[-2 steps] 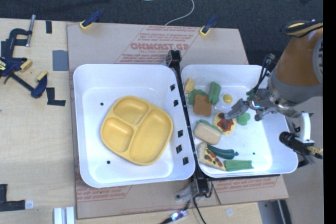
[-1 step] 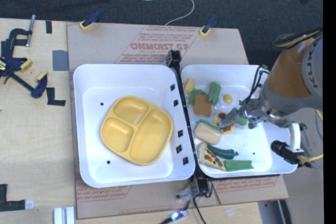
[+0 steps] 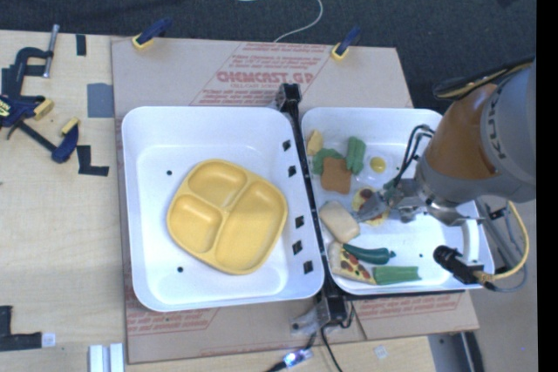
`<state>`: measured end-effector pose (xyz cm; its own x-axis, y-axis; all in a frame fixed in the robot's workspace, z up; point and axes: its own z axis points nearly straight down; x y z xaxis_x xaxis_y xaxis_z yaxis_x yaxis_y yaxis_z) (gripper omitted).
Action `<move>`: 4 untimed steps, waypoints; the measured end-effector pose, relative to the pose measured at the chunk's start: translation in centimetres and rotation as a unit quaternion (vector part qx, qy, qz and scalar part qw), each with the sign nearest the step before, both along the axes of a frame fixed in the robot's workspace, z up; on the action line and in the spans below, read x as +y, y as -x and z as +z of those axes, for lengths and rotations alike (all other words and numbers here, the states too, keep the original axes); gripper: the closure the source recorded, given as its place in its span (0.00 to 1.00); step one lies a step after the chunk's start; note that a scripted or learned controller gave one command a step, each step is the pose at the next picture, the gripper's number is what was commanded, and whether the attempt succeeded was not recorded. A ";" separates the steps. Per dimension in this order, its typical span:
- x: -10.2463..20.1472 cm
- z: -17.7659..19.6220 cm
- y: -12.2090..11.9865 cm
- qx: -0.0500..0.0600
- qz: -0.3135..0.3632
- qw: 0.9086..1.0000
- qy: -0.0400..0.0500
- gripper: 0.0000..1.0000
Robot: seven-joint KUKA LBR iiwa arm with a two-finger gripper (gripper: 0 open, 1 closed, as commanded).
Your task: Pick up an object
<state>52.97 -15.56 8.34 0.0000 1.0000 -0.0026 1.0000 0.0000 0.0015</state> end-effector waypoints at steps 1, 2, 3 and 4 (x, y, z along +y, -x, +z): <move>0.1 1.2 0.0 0.000 0.001 1.000 0.000 1.00; 0.5 5.4 -0.4 0.000 0.001 1.000 -0.002 1.00; 0.7 9.6 -0.5 0.000 0.001 1.000 -0.001 1.00; 0.8 14.3 -0.6 -0.001 0.001 1.000 -0.001 1.00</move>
